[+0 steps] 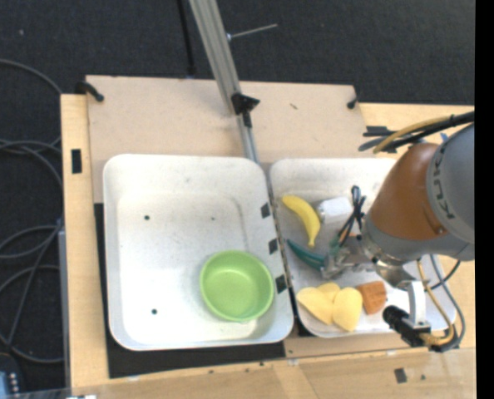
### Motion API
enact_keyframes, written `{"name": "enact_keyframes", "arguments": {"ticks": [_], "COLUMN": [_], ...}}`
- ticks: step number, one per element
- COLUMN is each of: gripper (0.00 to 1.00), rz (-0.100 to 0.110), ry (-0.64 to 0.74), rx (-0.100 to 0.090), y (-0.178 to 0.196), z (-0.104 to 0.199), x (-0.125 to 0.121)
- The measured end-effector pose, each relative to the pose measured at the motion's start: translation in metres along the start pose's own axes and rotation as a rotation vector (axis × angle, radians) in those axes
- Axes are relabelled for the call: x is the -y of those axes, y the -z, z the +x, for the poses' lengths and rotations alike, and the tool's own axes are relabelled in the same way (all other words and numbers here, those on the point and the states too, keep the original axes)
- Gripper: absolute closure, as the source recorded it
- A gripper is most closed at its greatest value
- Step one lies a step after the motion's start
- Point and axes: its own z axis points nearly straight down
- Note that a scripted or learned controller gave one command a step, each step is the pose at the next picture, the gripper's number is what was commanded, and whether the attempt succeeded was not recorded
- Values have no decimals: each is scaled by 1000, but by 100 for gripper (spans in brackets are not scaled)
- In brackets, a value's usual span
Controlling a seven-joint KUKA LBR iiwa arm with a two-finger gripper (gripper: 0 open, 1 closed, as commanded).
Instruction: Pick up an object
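Left bin (147, 223): I note one green bowl (236, 285) at its lower right corner, clear of the arm.

Right bin (313, 173): I log a banana (303, 216) at upper left, a teal item (307, 254) beneath it, pale yellow pieces (332, 306) at the lower edge, an orange block (372, 295) just beside them, and a white item (334, 208) near the banana.

The gripper (340, 260) sits low over the teal item, the arm (413, 198) crowding the frame's right. Its jaw state I cannot tell.

Risk, in my judgement: the clutter is tight, so a closing could catch the bin wall or nudge neighbours and come up with nothing.
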Motion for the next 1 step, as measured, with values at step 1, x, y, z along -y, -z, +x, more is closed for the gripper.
{"name": "enact_keyframes", "arguments": {"ticks": [1], "gripper": [100], "rz": [-2], "ry": [10], "rx": [1], "y": [44], "z": [-3], "x": [-5]}}
